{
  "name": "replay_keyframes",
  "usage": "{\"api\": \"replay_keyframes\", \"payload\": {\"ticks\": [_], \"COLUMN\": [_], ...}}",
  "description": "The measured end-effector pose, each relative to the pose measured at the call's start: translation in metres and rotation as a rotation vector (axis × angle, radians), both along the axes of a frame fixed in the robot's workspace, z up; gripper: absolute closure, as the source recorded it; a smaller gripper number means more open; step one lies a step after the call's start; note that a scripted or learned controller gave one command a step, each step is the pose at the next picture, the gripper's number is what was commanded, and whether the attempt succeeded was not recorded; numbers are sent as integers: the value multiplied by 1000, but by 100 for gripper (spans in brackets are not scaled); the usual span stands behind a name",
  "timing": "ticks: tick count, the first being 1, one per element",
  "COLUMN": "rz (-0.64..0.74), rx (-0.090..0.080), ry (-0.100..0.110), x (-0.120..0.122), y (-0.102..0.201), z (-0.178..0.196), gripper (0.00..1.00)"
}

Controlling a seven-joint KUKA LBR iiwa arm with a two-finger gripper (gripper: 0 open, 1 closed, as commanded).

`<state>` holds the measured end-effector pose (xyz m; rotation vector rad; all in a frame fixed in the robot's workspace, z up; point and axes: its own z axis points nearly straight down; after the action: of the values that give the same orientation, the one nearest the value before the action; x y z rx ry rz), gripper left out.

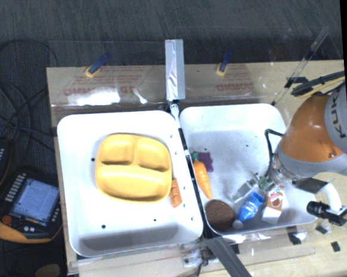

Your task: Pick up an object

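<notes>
The claw (pixel 262 183) was down in the right bin (pixel 232 118), just above the blue bottle (pixel 251 208); whether it was apart or clamped, I couldn't tell. The brown ball (pixel 220 213) and small carton (pixel 275 203) crowded that bottle, so a grab risked slipping or snagging a neighbour.

light: bright, even | glare: clear sheet (pixel 107 89) behind bins | shadows: soft | focus: slightly soft
</notes>
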<state>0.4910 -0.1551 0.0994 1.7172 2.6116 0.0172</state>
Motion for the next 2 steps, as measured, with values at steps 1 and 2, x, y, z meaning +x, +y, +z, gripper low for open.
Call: {"api": "replay_keyframes", "payload": {"ticks": [1,2], "rz": [119,160], "rx": [-12,-4], "ry": [6,21], "x": [-3,-7], "y": [3,36], "z": [-9,-3], "gripper": [0,0]}}
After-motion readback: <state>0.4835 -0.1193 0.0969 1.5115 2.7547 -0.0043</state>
